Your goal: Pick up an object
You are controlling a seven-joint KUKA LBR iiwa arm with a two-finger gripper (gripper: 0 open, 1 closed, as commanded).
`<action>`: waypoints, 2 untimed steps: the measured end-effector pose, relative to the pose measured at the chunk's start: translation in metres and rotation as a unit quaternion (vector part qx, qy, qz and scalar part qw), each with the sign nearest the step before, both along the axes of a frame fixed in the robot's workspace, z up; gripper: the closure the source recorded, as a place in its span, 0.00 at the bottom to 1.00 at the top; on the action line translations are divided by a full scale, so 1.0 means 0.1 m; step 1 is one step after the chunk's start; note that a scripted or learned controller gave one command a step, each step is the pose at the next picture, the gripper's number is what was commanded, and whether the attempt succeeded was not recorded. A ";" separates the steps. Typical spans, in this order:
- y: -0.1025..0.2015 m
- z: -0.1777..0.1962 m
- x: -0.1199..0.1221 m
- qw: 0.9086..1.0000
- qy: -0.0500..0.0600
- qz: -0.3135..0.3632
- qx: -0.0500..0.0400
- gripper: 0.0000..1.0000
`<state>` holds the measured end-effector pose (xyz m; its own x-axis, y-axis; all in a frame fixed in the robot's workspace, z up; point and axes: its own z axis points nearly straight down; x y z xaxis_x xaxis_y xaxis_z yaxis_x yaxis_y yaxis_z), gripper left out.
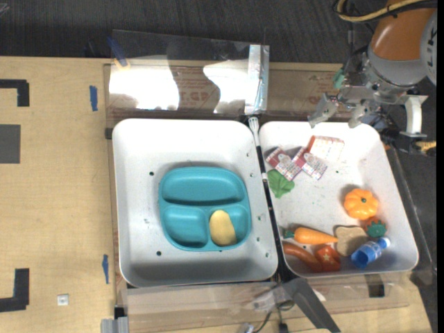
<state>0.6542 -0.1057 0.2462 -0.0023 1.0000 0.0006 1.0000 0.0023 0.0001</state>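
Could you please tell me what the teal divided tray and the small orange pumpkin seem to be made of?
The teal divided tray looks like moulded plastic with a smooth, satin finish: uniform colour, rounded compartment walls and soft highlights. The small orange pumpkin looks like a plastic or rubber toy, judging by its even bright colour and slight sheen on the ribs; the view cannot settle which.

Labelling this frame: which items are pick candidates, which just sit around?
In play:
hand, above the right bin's far edge
pumpkin
carrot
blue bottle
tomato
snack packets
green piece
yellow potato

Lying about:
teal divided tray
left bin
right bin
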 end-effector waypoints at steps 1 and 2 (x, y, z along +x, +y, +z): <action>0.12 -1.08 0.10 0.999 0.005 0.045 0.001 0.00; 0.10 -1.34 0.15 0.998 -0.004 0.070 -0.001 0.00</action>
